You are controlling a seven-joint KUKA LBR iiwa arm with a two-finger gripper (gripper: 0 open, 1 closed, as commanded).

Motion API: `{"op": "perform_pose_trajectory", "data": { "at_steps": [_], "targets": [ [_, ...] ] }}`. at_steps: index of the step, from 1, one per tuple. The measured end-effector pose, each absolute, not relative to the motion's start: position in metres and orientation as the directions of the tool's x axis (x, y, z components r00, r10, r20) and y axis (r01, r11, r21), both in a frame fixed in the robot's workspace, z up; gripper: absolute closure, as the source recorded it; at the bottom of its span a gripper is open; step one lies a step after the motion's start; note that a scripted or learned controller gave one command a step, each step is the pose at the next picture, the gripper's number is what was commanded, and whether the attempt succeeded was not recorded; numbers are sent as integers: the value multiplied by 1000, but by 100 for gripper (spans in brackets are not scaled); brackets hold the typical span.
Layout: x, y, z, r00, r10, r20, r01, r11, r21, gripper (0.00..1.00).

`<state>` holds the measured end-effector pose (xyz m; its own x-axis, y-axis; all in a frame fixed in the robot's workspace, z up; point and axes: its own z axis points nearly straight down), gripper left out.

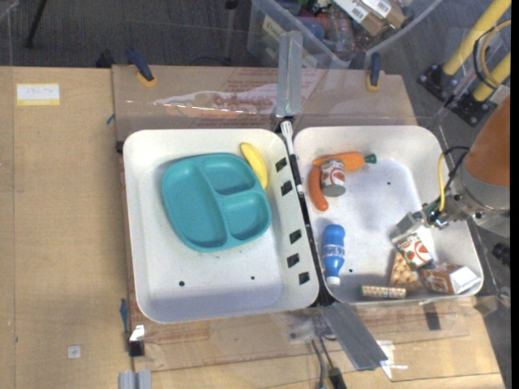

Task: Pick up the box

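Gripper (415, 227) sat over right bin (381, 140) near its right edge, just above box (418, 252); claw state impossible to tell.

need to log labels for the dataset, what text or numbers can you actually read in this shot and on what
None can be read as words.
White sticker on the bench, top left: faint print, too small.
Box under the gripper: red and white graphic, lettering blurred.
Can: red and white label, unreadable.
Blue bottle: white label band, no legible text.
Packages in the clear tub at the top: printed labels, too blurred.
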<state>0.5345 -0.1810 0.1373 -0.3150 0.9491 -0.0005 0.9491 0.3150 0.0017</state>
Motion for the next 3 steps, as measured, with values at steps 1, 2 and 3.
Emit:
{"op": "perform_pose_trajectory", "data": {
  "at_steps": [1,2,3],
  "targets": [
    [535,-206,91,-300,954,-6,954,300,12,0],
    [536,-209,103,-294,956,-11,955,295,17,100],
    [554,-87,188,-349,937,-1,937,349,3,100]
  ]
}}
